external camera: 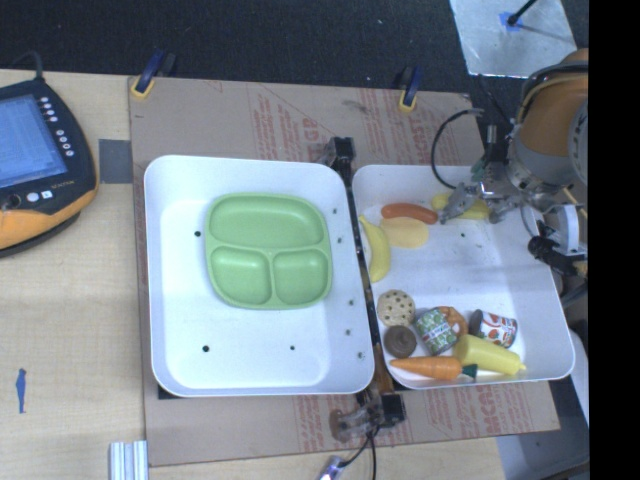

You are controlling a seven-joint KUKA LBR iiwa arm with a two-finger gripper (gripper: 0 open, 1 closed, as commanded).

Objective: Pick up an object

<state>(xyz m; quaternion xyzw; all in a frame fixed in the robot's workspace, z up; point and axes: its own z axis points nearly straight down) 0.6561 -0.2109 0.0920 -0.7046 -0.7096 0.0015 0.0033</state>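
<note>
My gripper (468,204) hangs low over the back part of the right bin (520,268), just right of a red sausage (408,211). A small yellow item (480,209) shows right under the gripper, partly hidden by it; whether it is touched I cannot tell. Left of it lie a pale peach-coloured piece (405,233) and a banana (378,251). Along the front of the right bin lie a chip cookie (396,306), a brown cookie (400,342), a carrot (432,370), a green packet (436,330), a yellow bottle (490,356) and a small can (496,327).
The left bin (175,268) holds a green divided plate (269,250). An orange teach pendant (40,163) rests on the bench at far left. Cables loop behind the right bin's back rim near the arm (548,128).
</note>
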